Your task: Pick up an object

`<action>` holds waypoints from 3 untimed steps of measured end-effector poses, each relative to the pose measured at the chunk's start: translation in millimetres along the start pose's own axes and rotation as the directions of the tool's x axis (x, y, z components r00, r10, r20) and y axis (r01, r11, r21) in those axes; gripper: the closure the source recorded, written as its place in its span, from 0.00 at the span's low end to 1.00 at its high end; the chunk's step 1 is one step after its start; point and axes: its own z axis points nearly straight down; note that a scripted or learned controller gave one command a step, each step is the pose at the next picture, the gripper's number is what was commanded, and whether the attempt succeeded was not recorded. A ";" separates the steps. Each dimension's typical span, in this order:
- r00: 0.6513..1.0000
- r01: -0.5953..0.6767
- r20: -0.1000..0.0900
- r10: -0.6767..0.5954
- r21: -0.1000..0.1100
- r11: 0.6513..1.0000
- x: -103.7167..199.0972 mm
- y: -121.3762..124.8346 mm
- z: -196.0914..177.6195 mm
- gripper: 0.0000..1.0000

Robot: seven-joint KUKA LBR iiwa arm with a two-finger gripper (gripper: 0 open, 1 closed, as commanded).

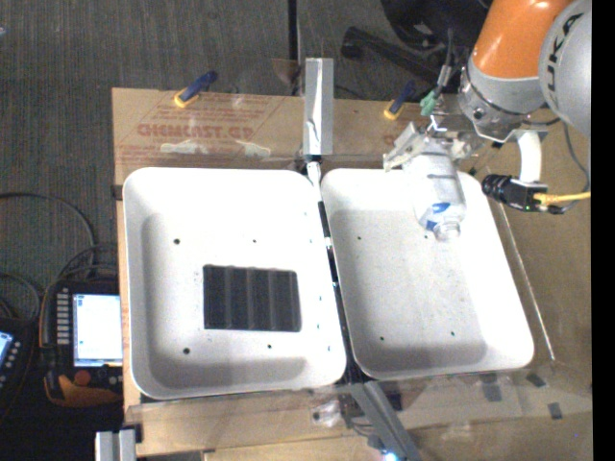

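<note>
The clear plastic bottle is hanging over the far end of the right bin, cap end pointing down, its upper end tucked up under the pincer. It is looking light, thin-walled and slick, likely to dent or slip, so a hold across the firmer shoulder or neck is seeming wiser than the soft middle. Whether the pincer is clenched on it or released, I cannot tell. The left bin is carrying a dark ribbed tray. Both bins are sitting on the surface.
</note>
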 end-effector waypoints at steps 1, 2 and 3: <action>0.996 0.092 0.003 -0.092 0.000 0.996 50.4 14.7 -5.9 0.00; 0.998 0.063 0.002 -0.063 0.001 0.998 75.2 20.5 94.8 0.00; 0.991 -0.134 0.001 0.134 0.000 0.991 8.4 -5.1 94.5 0.00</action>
